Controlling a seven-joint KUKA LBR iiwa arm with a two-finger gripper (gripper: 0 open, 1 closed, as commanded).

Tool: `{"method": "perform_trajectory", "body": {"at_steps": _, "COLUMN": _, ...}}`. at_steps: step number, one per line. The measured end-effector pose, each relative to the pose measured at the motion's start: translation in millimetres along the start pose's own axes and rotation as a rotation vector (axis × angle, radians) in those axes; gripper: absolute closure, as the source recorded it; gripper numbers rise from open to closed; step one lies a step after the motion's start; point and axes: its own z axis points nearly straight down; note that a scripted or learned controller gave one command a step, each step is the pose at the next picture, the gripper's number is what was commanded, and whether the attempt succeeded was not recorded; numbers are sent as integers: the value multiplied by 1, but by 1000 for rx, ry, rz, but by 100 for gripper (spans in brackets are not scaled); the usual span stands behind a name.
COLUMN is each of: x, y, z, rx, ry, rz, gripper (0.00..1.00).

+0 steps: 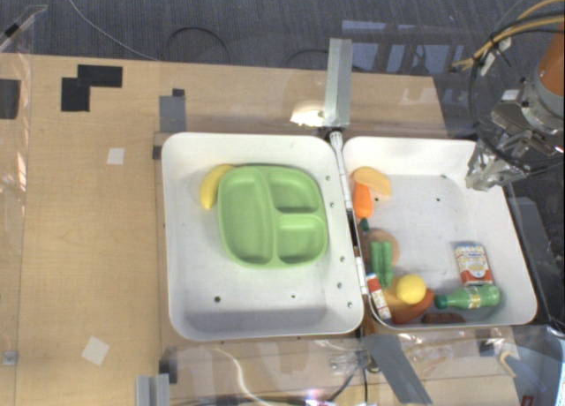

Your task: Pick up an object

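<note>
Green bottle [468, 299] lies in right bin [441, 210]; gripper [488, 171] hangs over its rim.

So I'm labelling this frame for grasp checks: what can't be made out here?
- Gripper, camera view: too small and blurred to tell its finger state.
- Banana, left bin: mostly hidden under the green plate.
- Can label: too small to read.
- Pile by the right bin's lower left wall: items overlap; the brown one under the lemon is unclear.

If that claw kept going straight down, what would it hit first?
Probably the right bin's upper right corner: the gripper hangs over bare white floor near the rim. The can lies well off. Depth is hard to judge.
</note>
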Motion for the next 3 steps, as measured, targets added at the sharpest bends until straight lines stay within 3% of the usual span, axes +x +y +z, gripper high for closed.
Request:
{"method": "perform_trajectory", "body": {"at_steps": 1, "x": 47, "y": 23, "z": 61, "rx": -2, "ry": 2, "rz": -248, "gripper": 100}}
{"method": "perform_trajectory", "body": {"at_steps": 2, "x": -74, "y": 34, "z": 39, "rx": 1, "ry": -3, "rz": -478, "gripper": 100}}
{"method": "perform_trajectory", "body": {"at_steps": 3, "x": -131, "y": 35, "z": -4, "rx": 3, "ry": -3, "rz": -569, "gripper": 100}}
